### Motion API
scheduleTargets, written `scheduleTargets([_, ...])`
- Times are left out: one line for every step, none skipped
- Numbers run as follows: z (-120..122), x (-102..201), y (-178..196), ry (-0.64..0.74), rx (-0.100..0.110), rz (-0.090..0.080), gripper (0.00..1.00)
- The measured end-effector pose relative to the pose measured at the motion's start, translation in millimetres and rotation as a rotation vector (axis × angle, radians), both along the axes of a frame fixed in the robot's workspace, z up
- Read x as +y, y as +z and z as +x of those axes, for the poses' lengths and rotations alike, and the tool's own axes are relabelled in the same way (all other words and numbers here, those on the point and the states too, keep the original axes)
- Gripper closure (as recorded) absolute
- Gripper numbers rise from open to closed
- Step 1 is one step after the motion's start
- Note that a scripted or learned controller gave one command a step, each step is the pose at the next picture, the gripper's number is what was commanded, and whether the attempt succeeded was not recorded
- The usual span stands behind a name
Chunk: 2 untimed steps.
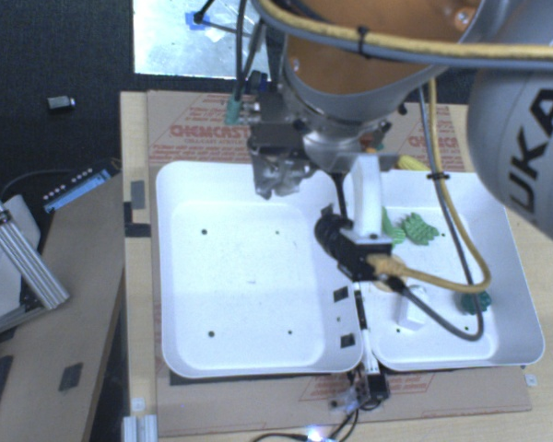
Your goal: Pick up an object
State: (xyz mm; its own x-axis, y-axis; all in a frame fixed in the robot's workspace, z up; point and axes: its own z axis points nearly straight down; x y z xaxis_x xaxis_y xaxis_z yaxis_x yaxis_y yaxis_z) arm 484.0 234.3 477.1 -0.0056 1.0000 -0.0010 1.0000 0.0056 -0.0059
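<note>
We are hanging our gripper (278, 180) over the left bin's (194, 339) far edge; we cannot tell its state, while a green toy (418, 228) is lying in the right bin (507, 330)

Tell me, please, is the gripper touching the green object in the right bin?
Apart. The camera view shows the gripper over the left bin's far edge, while the green object lies in the right bin, white floor showing between them.
</note>
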Motion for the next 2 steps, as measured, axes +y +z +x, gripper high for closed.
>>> scheduleTargets([64,-1,61,-0.006,-0.015,0.004,1.00])
scheduleTargets([0,-3,-19,0.000,0.003,-0.002,1.00])
